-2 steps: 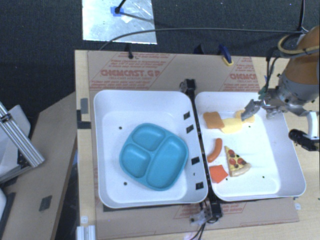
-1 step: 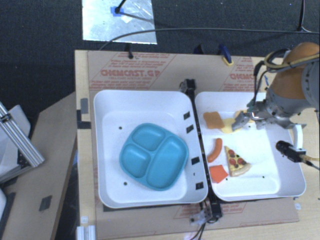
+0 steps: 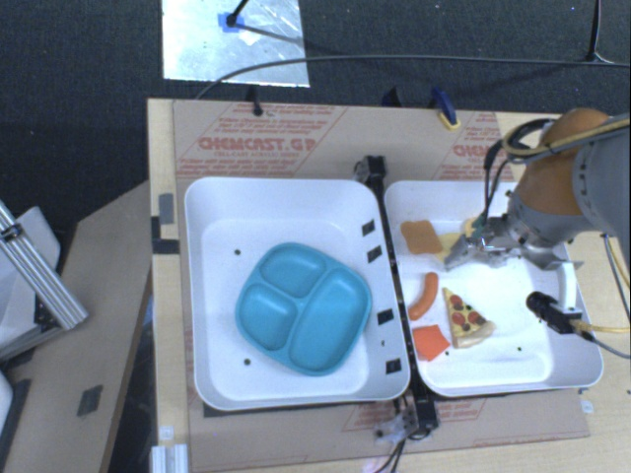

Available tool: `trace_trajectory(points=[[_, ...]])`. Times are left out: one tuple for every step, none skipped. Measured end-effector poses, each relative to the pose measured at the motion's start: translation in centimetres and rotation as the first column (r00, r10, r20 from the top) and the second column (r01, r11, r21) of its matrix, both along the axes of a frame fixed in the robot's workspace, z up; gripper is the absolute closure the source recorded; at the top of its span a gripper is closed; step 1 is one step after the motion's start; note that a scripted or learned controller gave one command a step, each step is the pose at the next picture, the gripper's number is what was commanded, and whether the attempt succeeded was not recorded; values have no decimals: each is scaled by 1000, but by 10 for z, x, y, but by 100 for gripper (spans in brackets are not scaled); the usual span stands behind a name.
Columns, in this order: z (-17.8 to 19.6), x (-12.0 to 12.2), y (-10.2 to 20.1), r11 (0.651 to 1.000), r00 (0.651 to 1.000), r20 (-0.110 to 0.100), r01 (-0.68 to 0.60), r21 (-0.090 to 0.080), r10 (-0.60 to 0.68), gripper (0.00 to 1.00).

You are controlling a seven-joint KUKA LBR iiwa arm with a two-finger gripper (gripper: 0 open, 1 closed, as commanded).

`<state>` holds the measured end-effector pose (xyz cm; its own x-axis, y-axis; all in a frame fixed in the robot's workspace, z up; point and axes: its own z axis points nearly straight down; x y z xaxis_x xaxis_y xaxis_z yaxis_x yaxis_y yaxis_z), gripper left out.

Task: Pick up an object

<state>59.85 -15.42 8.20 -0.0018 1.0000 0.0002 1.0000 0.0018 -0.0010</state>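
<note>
The jaws (image 3: 461, 255), whose state I cannot tell, sit low in the right bin (image 3: 582, 363) beside the toast slice (image 3: 421, 236).

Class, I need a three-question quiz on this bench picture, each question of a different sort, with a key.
1. True or false: the blue divided plastic plate lies in the left white bin.
2. Which item lies nearest the gripper? A. toast-coloured bread slice B. orange square piece C. toy pizza slice
3. Fill in: the red sausage lies in the ____ white bin.

Key: 1 true; 2 A; 3 right.
</note>
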Motion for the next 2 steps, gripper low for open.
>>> trace_trajectory(points=[[14,2,-1,1000,1000,5,0,-2,0,100],[70,-3,-9,1000,1000,6,1,-2,-1,100]])
